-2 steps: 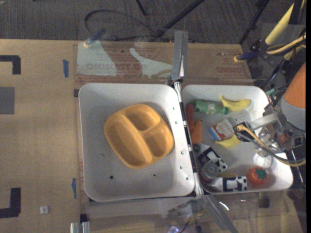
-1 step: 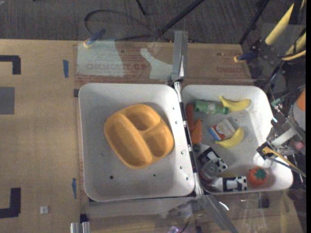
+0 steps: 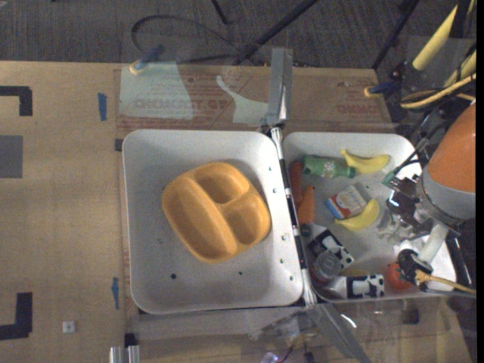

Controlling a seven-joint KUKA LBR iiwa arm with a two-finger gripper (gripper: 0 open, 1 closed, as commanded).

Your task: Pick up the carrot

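Reaching the carrot (image 3: pixel 305 204) meant crossing from the gripper (image 3: pixel 407 216), whose fingers' state could not be told, past the bananas to the right bin's (image 3: pixel 370 139) left wall.

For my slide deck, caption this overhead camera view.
Orange carrot lies against right white bin's left wall; yellow divided plate sits in left white bin.

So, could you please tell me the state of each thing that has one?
carrot: lying against the right bin's left wall, not gripped
green bottle: on its side
orange divided plate: upright in the left bin
gripper: over the right bin
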